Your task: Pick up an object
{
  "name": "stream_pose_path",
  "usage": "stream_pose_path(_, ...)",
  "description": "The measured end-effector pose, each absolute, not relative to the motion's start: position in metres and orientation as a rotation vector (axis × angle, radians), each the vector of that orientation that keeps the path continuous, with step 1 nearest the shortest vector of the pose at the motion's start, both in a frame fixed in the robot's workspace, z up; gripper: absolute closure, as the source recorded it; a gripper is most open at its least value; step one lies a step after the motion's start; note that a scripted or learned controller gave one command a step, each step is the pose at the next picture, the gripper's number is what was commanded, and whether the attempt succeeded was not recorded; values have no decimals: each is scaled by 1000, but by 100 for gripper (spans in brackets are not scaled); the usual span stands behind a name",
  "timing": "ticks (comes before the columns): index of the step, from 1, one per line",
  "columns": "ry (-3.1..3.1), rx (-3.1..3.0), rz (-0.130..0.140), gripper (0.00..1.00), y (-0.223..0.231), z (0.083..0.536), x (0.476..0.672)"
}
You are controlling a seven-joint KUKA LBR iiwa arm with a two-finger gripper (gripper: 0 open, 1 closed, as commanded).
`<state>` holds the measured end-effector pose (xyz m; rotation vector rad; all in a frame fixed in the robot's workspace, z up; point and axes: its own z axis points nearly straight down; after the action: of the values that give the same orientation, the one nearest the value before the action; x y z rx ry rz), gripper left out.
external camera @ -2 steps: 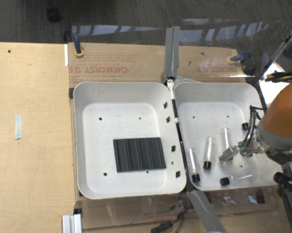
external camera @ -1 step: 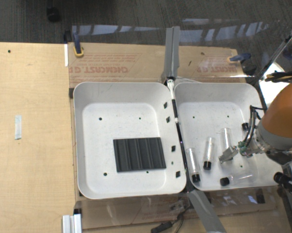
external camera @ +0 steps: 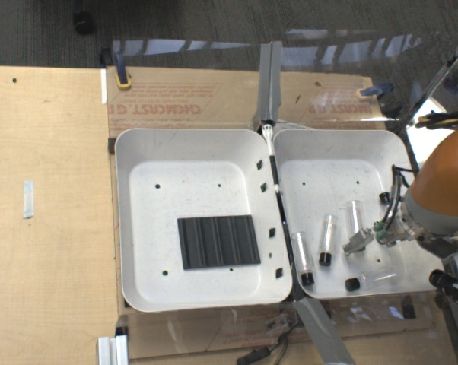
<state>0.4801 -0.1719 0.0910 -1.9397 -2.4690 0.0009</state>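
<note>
Dark grey carpet (external camera: 214, 6), a pale wooden benchtop (external camera: 46, 204), perhaps chair castors (external camera: 83, 23).

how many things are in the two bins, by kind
Clear tubes with black caps, right bin: 4, at
Black ribbed pad, left bin: 1
Total: 5

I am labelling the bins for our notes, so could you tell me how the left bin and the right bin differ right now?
The left bin holds one dark ribbed flat block; the right bin holds several clear tubes with black caps. The gripper hangs over the right bin, while nothing hangs over the left bin. Both are shallow, white and side by side.
</note>
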Motion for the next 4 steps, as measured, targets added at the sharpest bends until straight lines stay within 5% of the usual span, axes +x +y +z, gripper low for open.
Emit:
stream_pose_path(1,-2469,-1940,1,0,-172,91,480)
stream_pose_path(2,-2466,-1943,1,100,-172,99,480)
stream_pose_path(3,-2493,-1911,2,100,-142,174,540)
stream_pose_path(4,-2493,-1911,2,0,-142,174,540)
